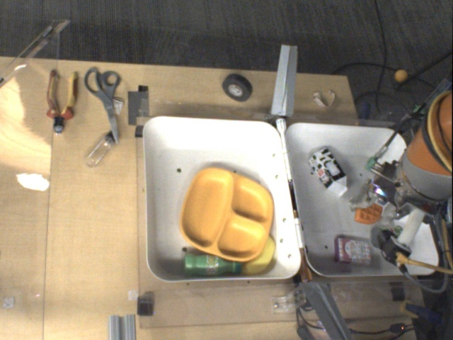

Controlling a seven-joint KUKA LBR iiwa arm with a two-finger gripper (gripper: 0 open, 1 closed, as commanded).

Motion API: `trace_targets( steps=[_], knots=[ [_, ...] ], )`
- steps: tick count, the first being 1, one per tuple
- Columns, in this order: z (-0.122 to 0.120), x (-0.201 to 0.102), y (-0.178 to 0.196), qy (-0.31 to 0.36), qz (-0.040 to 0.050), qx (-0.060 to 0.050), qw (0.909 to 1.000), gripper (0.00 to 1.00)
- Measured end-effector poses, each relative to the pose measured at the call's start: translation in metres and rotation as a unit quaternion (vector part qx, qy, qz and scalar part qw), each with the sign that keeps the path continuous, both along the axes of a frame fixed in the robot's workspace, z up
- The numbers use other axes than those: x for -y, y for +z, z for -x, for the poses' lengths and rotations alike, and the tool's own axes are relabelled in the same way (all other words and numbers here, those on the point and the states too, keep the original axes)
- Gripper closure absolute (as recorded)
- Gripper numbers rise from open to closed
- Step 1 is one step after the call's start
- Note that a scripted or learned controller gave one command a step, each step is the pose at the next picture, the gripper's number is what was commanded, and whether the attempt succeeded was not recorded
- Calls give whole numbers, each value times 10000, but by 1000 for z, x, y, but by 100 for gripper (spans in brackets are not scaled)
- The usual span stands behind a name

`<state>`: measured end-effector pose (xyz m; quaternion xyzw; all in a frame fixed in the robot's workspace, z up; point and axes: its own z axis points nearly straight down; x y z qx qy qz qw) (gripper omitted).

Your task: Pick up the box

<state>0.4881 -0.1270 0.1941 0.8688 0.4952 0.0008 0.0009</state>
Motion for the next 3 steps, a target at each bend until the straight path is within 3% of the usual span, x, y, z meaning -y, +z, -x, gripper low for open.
trace_targets(
  steps=[1,2,3],
  knots=[
    [0,0,0,2,-1,1,10000,0],
    [0,-29,-38,703,-4,-1,9975,0],
    [-1,23,60,2388,15,20,9711,0]
  ],
)
